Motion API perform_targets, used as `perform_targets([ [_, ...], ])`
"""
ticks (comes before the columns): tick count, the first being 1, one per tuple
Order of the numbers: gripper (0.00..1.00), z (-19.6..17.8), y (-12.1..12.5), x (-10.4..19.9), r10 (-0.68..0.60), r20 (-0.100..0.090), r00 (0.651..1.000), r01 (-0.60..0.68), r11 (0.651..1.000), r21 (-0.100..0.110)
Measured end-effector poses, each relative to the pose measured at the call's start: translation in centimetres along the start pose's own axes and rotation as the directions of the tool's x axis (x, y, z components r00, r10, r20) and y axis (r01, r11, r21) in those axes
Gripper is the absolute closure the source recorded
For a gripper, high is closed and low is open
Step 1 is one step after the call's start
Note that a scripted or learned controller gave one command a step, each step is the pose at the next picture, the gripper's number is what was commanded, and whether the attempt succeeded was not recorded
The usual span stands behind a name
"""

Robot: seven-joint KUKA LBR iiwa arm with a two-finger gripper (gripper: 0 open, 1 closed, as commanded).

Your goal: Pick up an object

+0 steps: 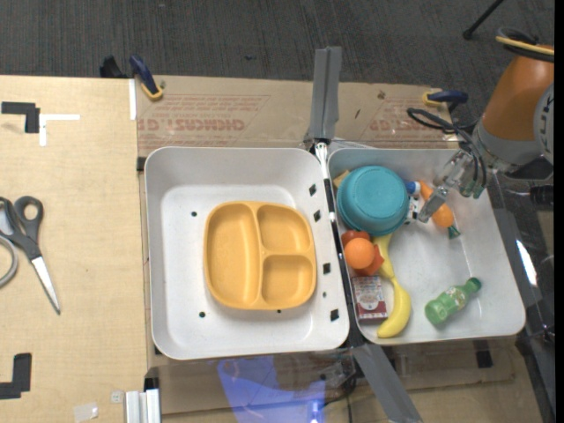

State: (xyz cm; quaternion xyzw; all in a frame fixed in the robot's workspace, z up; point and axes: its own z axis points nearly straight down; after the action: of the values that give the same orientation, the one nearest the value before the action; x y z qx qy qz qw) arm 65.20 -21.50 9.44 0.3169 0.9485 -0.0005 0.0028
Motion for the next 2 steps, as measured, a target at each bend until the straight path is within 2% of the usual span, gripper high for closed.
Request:
perform_targets([
  [1,1.00,-1.2,0.2,-0.2,-0.004,0.008,1.000,0.004,1.000,-0.001],
  [2,1.00,-11.8,3.5,3.5,0.088,0.000,0.996,-0.088,0.996,-0.001],
])
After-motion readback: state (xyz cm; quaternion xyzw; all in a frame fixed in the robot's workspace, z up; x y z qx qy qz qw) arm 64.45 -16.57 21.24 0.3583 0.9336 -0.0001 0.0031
